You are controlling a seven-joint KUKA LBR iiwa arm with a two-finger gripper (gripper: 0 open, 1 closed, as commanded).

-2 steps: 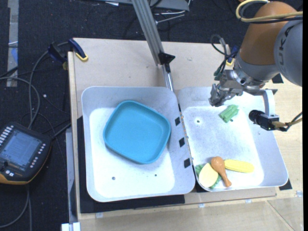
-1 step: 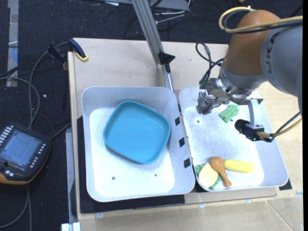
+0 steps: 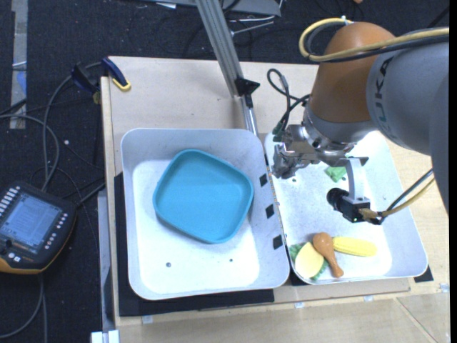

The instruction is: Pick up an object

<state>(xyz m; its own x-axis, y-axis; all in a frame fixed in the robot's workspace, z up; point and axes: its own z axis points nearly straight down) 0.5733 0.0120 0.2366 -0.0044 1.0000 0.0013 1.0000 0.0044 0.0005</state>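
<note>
The tool hangs low over the far left part of the right bin, near the wall shared with the left bin; whether it is open, or has hold of anything, I cannot tell. In the right bin's near corner a corn cob lies with its long axis running left to right, touching a wooden spoon that slants toward the near edge beside a yellow-green piece. A blue plate lies flat in the left bin.
</note>
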